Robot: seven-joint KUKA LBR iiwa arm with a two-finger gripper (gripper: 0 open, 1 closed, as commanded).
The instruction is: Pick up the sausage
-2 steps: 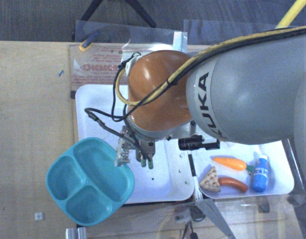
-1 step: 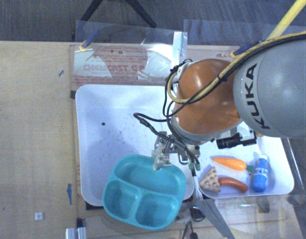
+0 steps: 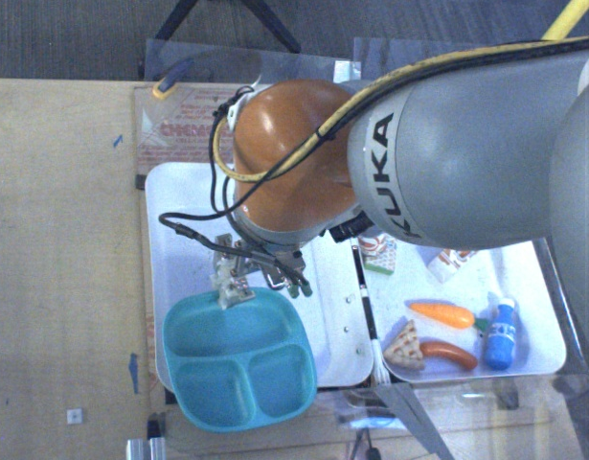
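Gripper (image 3: 235, 286) hangs over blue tray (image 3: 238, 372), sausage (image 3: 449, 354) well apart.

Arm (image 3: 466, 142) grey, black lettering, orange band (image 3: 289, 156); cable (image 3: 438, 60) yellow and black; sectioned plate (image 3: 238, 360) teal; bins (image 3: 179, 228) white; sausage (image 3: 449, 354) red-brown; carrot (image 3: 442, 314) orange, green tip; bottle (image 3: 501, 333) blue, white cap; pizza slice (image 3: 404, 345) tan, red-dotted; bench (image 3: 59, 257) tan.
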